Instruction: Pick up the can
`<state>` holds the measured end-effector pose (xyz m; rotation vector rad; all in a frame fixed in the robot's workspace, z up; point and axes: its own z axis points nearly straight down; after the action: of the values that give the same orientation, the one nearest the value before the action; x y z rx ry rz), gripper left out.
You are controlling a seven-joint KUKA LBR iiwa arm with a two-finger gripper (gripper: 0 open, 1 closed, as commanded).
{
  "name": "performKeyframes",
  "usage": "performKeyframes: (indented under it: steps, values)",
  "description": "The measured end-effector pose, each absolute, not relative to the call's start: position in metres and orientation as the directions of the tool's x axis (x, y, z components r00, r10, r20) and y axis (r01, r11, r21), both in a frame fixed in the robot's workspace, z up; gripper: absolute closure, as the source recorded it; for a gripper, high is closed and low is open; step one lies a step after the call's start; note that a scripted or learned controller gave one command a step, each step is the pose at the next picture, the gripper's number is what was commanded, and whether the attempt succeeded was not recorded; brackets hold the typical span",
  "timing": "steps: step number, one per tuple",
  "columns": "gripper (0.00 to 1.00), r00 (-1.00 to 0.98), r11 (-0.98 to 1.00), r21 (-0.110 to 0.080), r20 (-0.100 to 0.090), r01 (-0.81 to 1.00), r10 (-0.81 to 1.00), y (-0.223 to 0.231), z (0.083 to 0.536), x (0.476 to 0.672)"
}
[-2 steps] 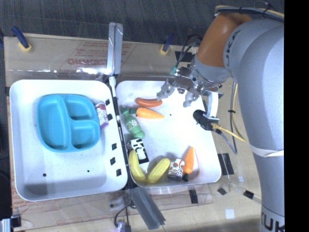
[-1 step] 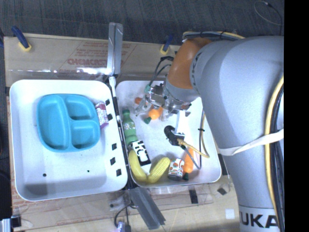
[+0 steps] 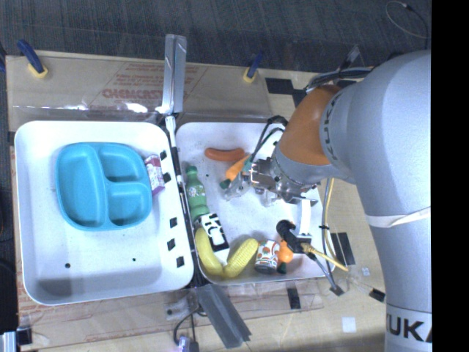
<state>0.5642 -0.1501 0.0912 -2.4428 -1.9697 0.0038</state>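
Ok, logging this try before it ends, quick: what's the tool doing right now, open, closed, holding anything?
Tool: in the right bin, beside the hot dog; whether it is open or closed cannot be told. The can lies apart from it, near the front wall.

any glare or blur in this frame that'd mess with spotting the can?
Camera view: even light, soft shadows in both bins; glare on the plastic sheet behind the left bin; can small but fairly sharp at the right bin's near edge; gripper area murky.

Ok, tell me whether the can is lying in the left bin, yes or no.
No: the can sits in the right bin, near its front edge beside the corn cob, while the left bin holds the blue tray.
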Motion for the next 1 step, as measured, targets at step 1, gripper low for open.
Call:
performKeyframes:
  steps: [1]
  values:
    - [1.0, 0.208, -0.208, -0.005, 0.0, 0.978, 0.978, -0.1499, 0.1013, 0.5644]
